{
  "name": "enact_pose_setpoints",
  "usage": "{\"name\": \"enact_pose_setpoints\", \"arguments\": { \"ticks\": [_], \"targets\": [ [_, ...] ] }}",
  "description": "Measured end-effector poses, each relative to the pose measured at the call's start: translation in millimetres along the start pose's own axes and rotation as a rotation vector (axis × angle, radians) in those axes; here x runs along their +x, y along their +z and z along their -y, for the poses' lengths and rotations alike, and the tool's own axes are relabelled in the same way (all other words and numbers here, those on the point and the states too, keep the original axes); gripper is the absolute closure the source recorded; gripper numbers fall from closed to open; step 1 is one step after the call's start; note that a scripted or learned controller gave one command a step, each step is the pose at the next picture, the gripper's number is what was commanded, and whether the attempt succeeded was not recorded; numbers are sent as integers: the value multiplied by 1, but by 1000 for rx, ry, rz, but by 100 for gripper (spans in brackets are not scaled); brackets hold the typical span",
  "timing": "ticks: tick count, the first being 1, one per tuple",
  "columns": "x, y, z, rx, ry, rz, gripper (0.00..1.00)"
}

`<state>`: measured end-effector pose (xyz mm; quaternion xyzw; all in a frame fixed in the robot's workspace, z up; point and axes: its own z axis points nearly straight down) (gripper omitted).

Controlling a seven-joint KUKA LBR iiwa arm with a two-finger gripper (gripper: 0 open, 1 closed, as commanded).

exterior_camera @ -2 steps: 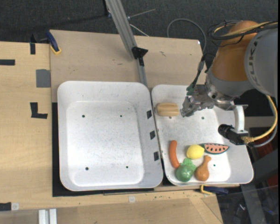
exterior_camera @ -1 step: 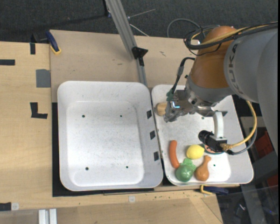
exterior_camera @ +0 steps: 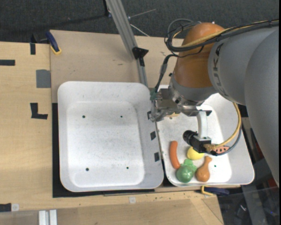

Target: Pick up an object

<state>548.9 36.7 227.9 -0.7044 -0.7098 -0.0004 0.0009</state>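
Several toy foods lie in the near part of the right bin (exterior_camera: 239, 172): an orange carrot-like stick (exterior_camera: 174, 153), a green lumpy piece (exterior_camera: 185, 171), a yellow piece (exterior_camera: 195, 153) and an orange-brown gourd shape (exterior_camera: 204, 169). My gripper (exterior_camera: 160, 109) hangs below the orange wrist band at the right bin's far left corner, close to the wall shared with the left bin. It is well behind the toys and apart from them. I see nothing in it, and the wrist body hides its tips.
The left bin (exterior_camera: 103, 135) sits beside the right one. A slanted metal bar (exterior_camera: 126, 32) runs down from the top to the bins' far edge. Blue clamps (exterior_camera: 53, 43) grip the board's corners. A black connector and cables (exterior_camera: 196, 139) hang over the toys.
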Motion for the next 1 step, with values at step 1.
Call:
{"name": "enact_pose_setpoints", "arguments": {
  "ticks": [1],
  "targets": [
    [56, 10, 10, 3, 0, 0, 100]
  ]
}}
